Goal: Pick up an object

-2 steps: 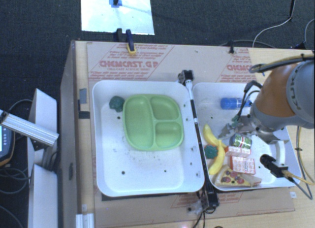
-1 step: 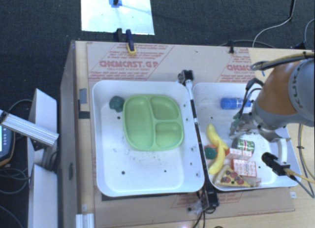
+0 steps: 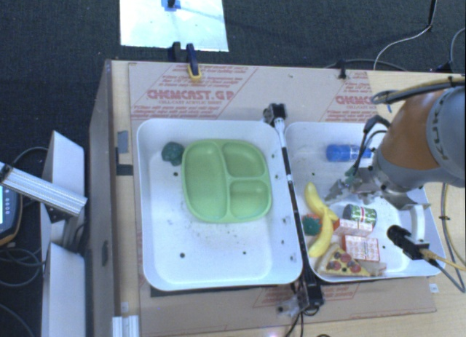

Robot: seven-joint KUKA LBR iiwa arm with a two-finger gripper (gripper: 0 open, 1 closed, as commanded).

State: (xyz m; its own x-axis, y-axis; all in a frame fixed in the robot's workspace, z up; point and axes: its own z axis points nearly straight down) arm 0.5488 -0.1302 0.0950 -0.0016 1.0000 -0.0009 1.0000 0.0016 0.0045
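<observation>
I see the gripper (image 3: 348,185) over the right bin (image 3: 306,143); grip state unclear. Banana (image 3: 319,215), can (image 3: 360,217), pizza slice (image 3: 344,262) crowd its near half. Blue bottle (image 3: 339,153) far side.

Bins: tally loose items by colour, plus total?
Green: 2, divided plate, dark lump
Blue: 1, bottle
Yellow: 1, banana
Multicolour: 3, can, carton, pizza slice
Total: 7
</observation>
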